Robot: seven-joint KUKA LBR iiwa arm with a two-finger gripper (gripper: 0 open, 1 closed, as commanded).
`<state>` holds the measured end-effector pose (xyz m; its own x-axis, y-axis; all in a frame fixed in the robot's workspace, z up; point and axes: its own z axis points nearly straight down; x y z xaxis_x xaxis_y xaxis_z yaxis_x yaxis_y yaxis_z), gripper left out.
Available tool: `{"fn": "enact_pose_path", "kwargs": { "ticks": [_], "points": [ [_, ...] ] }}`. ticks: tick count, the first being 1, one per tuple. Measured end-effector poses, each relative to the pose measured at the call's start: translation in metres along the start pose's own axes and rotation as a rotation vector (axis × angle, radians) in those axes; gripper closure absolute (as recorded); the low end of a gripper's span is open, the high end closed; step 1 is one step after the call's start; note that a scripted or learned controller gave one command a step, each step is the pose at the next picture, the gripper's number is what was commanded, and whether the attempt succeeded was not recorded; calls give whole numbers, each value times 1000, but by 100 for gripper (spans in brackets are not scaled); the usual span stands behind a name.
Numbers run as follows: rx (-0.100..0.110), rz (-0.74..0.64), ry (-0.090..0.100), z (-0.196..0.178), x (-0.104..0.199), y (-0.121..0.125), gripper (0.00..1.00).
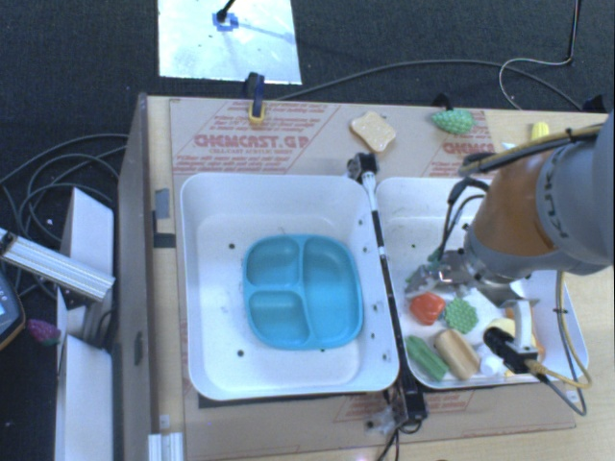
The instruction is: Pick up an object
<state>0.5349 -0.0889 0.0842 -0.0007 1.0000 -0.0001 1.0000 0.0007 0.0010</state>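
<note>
- Divided plate (304,291) lies in the left bin (207,209).
- Tomato (428,307), bread roll (457,352) and pea pod (424,358) lie near in the right bin (408,205).
- Bread slice (373,131) lies on the desk (288,133), beyond both bins.

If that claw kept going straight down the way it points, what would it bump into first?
Probably the red toy right below the gripper, in the right bin; the green bumpy piece lies beside it. Depth is unclear.

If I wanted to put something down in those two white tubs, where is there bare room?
The left bin has bare floor around the blue divided plate, widest along its far wall. The right bin is bare at its far end; its near end is crowded with the red piece, green pieces and the gripper.
</note>
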Motion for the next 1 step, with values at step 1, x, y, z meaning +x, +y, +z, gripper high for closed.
{"fn": "enact_pose_path", "kwargs": {
  "ticks": [1],
  "points": [
    [1,0,1,0,1,-33,0]
  ]
}}
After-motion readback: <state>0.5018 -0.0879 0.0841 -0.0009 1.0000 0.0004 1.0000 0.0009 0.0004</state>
